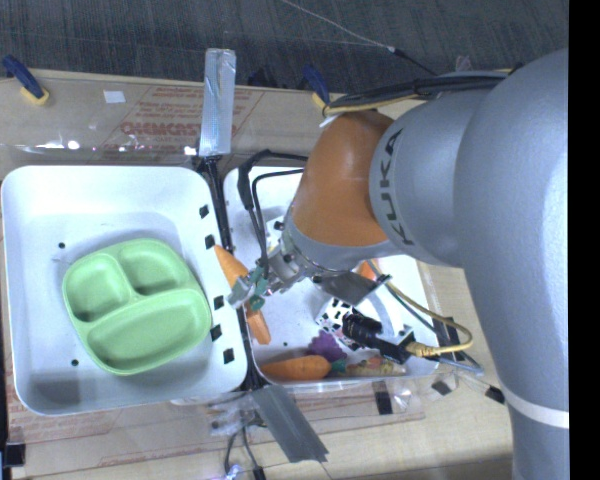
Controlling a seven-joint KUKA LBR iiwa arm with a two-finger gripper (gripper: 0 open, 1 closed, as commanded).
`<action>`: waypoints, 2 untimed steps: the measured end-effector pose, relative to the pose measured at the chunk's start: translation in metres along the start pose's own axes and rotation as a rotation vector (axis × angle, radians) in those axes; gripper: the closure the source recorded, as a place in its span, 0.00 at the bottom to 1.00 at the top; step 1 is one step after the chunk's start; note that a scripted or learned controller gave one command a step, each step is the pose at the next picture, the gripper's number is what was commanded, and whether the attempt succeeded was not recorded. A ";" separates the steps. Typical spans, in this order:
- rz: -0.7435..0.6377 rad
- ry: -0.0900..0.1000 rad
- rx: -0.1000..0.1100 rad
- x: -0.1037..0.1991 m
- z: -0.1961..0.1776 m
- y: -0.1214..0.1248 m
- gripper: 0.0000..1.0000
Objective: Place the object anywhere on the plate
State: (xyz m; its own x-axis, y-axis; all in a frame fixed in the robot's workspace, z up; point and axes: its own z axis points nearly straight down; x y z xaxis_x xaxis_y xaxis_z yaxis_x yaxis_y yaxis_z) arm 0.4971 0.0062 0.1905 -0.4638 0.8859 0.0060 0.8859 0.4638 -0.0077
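A light green divided plate (135, 303) lies in the left bin (40, 198). My gripper (252, 290) hangs over the left edge of the right bin, beside the wall between the bins. It is shut on an orange carrot (231, 265). The carrot runs at a slant from upper left to lower right, with its upper end over the dividing wall. The plate's right rim is a short way left of the carrot. The arm's orange band (340, 183) and grey body hide much of the right bin.
A second carrot (295, 368) lies along the right bin's front wall, with a purple item (328, 346) just beside it. Black cables (255, 168) loop over the back of the right bin. Tape strips (218, 103) hold the bins to the bench.
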 end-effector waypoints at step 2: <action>0.121 -0.005 -0.006 0.039 -0.039 0.005 0.00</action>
State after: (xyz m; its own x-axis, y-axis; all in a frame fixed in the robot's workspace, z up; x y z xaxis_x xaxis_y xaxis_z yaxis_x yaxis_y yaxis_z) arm 0.4838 0.0425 0.2292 -0.3534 0.9355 0.0008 0.9355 0.3534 -0.0023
